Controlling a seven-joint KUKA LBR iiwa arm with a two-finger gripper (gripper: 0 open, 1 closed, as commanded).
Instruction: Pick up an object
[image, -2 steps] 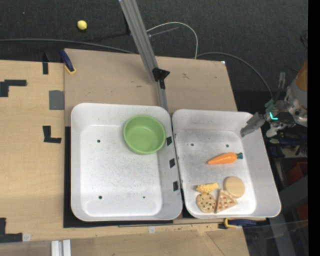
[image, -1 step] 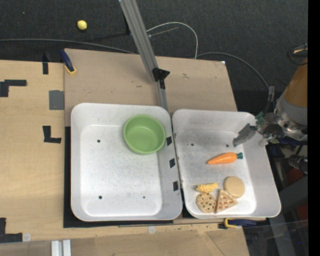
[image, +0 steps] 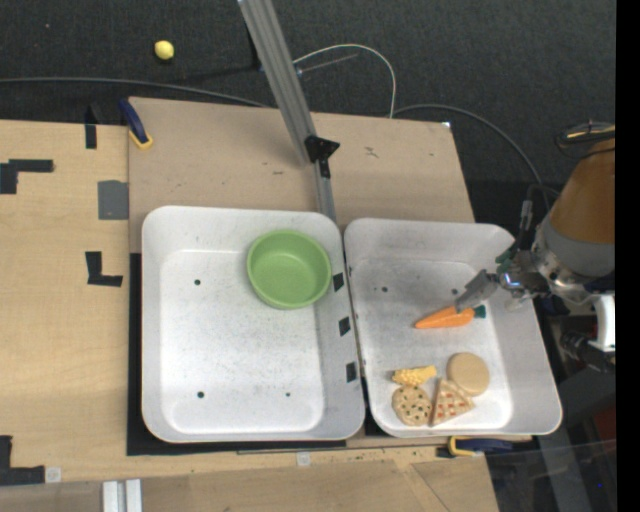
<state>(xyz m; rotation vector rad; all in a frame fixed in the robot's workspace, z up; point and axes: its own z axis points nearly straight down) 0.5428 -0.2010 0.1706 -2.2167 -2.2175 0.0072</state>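
- Gripper (image: 474, 294) hangs low in the right bin (image: 520, 400), tips right at the carrot's green end; whether the tips are parted, can't tell.
- Carrot (image: 444, 319) lies flat mid-bin, long axis left-right, point aimed left.

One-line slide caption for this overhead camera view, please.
Gripper reaches over the right bin beside the toy carrot; green bowl sits in the left bin.

Light: we see even, soft overhead brightness on both white bins (image: 240, 420).
Shadows: faint, short, just under the carrot (image: 444, 319) beside the gripper (image: 478, 290).
Blur: the gripper looks soft to us.
Surround: dark floor behind the gripper.
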